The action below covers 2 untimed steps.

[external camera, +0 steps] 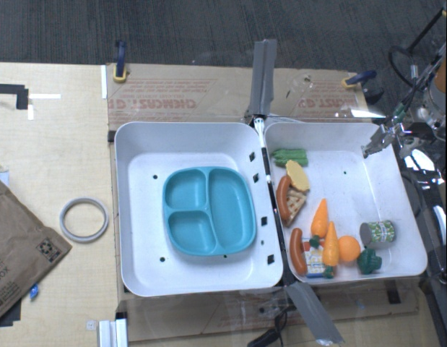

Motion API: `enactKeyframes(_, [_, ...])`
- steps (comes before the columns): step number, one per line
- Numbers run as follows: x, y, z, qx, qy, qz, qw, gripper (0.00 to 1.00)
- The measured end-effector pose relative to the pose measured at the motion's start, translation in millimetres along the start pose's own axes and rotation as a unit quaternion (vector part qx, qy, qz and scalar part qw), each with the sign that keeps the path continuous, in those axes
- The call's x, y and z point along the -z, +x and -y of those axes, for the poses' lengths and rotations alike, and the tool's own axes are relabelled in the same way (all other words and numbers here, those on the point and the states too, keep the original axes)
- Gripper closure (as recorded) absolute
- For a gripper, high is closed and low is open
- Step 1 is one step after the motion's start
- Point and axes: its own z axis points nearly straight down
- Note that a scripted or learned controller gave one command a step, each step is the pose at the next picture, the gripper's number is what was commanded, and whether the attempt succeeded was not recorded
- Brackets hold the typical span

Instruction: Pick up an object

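— where's the arm?
— at the right edge, above the right bin's (382, 166) far corner; the gripper (385, 137) hangs there — whether it's parted or closed, one can't tell.
— and the objects?
— in that bin: carrot (320, 219), orange (348, 248), can (378, 232), green beans (290, 156). the left bin (133, 215) has a teal divided plate (209, 210).

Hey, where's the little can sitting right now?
The can lies on its side in the right-hand bin, near that bin's right wall, just above the broccoli piece and right of the orange ball.
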Motion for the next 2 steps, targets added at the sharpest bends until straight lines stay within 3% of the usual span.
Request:
enactKeyframes(1, [-102.9, 114.4, 60.4, 0.061, 0.001, 0.0, 0.9981, 0.0])
enactKeyframes(2, [-122.3, 112.4, 81.8, 0.011, 0.0, -0.001, 0.9999, 0.0])
